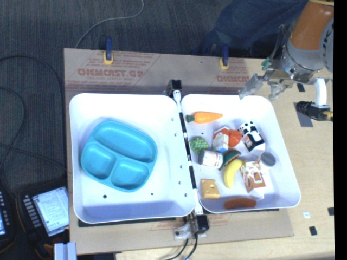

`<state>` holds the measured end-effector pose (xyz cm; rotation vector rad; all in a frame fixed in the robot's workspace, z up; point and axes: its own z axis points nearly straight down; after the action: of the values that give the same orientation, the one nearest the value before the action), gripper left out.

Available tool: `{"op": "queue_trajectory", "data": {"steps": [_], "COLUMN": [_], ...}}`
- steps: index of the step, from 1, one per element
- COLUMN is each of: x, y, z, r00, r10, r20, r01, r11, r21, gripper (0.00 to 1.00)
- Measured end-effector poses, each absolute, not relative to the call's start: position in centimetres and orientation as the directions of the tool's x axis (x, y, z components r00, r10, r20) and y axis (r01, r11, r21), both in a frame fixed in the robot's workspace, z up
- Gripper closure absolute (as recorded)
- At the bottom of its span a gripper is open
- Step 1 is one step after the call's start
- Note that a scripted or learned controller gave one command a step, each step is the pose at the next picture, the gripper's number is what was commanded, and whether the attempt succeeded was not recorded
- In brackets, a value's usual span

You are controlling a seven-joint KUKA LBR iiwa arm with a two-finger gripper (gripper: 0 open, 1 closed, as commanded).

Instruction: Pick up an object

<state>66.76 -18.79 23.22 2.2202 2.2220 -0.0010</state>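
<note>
Above the right bin's (282, 145) far rim, the gripper (262, 86) hangs with jaws spread apart, holding nothing; the carrot (206, 116) and other toy foods lie below and left of them.

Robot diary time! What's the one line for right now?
arm: above right bin's far corner | gripper: open, holding nothing | toy food: in right bin | blue tray: in left bin

Tray (118, 155) in left bin (87, 205) — toys (230, 158) right bin (282, 191).
</note>
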Motion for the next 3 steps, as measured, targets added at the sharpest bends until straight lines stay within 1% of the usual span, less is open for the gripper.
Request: {"op": "queue_trajectory", "data": {"steps": [1, 2, 3], "x": [66.9, 60.7, 60.8], "y": [-21.0, -18.5, -18.5], "z": [10.3, 8.8, 9.9], "r00": [-0.003, 0.000, 0.000], "r10": [1.000, 1.000, 1.000], "r20": [0.005, -0.004, -0.005], "r01": [1.000, 1.000, 1.000], "r11": [0.003, 0.000, 0.000], "r21": [-0.002, 0.007, 0.011], "gripper": [0.00, 0.00, 1.00]}}
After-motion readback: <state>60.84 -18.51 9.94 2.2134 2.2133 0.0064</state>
